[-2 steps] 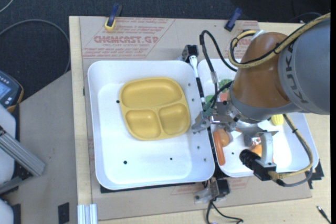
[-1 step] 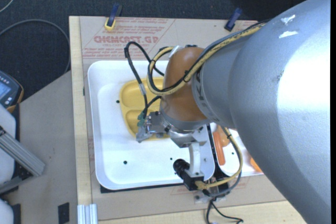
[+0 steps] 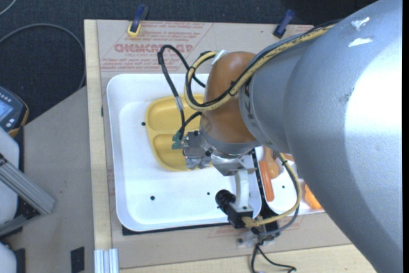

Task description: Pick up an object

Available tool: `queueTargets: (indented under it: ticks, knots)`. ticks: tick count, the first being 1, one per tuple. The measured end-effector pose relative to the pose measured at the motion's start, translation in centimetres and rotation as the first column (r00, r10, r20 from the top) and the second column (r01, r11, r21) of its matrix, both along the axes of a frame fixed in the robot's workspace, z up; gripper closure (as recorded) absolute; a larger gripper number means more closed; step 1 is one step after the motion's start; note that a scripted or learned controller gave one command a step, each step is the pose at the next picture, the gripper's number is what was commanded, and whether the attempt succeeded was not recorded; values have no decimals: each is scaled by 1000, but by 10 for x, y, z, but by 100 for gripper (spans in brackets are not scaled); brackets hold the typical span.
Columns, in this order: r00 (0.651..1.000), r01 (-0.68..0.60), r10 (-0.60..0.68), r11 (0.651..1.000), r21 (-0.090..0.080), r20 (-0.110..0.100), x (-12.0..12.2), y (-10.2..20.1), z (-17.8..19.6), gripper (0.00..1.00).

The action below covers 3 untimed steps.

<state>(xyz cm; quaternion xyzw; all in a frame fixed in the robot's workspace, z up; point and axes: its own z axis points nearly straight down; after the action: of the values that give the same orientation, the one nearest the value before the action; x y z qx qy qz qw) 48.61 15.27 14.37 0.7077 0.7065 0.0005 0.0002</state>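
while the grey arm with its orange band [image 3: 230, 99] hangs low over the left shallow white bin [image 3: 128, 156], the yellow curved plastic dish [image 3: 163, 131] lies just beside the wrist. jaws state: cannot tell. judged step: approach; next, descend squarely onto the dish.

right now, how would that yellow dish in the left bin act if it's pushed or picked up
The yellow dish looks like thin moulded plastic, so probably light and stiff. Its shallow, low form suggests it would slide on the smooth white bin rather than tip. Its glossy, curved rim may be slippery.
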Motion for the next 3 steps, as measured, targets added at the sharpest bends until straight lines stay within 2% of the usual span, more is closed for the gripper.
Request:
queueTargets:
  ticks: [1, 2, 3]
  knots:
    - [1000, -6, 6, 1000, 3, 14, 101, 44, 71, 100]
    - [1000, 4, -4, 1000, -2, -3, 76, -25, 96, 100]
    - [1000, -9, 9, 1000, 6, 7, 11, 19, 184, 100]
